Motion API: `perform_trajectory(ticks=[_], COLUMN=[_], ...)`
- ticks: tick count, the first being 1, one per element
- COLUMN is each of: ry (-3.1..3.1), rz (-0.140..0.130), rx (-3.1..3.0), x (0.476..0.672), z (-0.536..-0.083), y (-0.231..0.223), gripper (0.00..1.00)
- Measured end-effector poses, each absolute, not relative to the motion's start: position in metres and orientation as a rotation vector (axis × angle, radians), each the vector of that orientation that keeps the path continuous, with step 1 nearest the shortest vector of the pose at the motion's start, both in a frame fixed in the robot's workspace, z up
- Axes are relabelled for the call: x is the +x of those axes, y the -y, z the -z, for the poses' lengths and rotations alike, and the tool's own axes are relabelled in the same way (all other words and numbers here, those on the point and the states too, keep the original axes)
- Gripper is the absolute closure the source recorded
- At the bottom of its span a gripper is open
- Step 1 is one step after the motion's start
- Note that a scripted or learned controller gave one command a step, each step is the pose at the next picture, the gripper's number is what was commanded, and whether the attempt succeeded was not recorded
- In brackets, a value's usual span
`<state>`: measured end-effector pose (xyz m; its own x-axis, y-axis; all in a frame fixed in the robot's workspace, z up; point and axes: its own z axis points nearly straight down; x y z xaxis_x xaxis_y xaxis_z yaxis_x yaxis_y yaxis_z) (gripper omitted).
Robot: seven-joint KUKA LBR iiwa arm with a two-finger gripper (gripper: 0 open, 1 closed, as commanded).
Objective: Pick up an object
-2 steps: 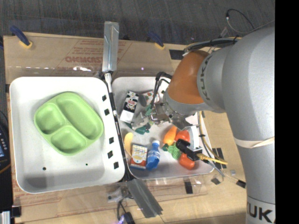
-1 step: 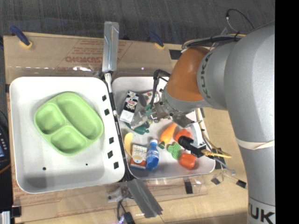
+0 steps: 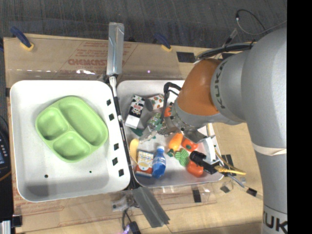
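End effector [image 3: 165,123] low over cluttered right bin [image 3: 146,87].

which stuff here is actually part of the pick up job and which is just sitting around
Part of the job:
- right bin with the clutter to pick from
- blue bottle
- small carton
- black and white box
- orange toy
- arm's wrist, down over that bin

Just lying about:
- green divided plate
- left bin
- blue clamps

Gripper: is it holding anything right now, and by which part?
Cannot be told. The gripper is down among the clutter in the right bin, its tips hidden by the wrist.
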<state>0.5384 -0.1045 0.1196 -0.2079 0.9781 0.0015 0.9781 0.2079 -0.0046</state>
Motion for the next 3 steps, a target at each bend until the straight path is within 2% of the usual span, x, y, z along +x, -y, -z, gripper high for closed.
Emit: perform_trajectory(ticks=[1,2,3], ry=[2.461,2.412,2.396], rz=[-0.001,-0.004,-0.004], rx=[-1.952,-2.009,-2.024], x=[0.594,0.519,0.495], z=[-0.162,-0.154,-0.138], y=[0.144,0.202,0.144], gripper=[0.0,0.0,0.0])
